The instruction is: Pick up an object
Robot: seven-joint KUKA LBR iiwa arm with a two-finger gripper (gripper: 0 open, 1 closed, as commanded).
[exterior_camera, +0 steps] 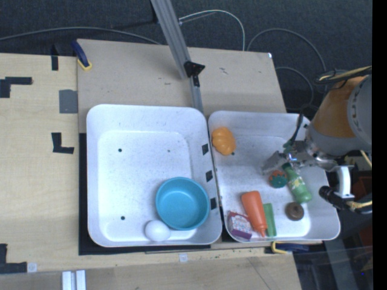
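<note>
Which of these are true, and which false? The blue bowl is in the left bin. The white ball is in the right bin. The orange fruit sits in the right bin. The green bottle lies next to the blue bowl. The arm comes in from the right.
1. The blue bowl is in the left bin: true.
2. The white ball is in the right bin: false, it lies in the left bin beside the bowl.
3. The orange fruit sits in the right bin: true.
4. The green bottle lies next to the blue bowl: false, it is in the right bin by the end effector.
5. The arm comes in from the right: true.
</note>
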